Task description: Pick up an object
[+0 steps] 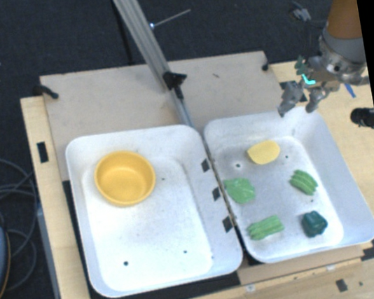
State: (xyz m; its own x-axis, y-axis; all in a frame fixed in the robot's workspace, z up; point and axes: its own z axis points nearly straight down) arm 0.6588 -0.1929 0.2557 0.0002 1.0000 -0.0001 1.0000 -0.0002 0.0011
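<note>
Guessing the yellow piece (263, 152) near the back of the right bin (350, 189) is the easiest grab, looks light, rounded and maybe a bit slick, so pinch across its short middle; hand (299, 99) hovers open over the bin's far rim, holding nothing.

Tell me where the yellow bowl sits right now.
The yellow bowl sits in the upper-left part of the left bin in the camera view, apart from the green pieces and the yellow piece in the right bin.
</note>
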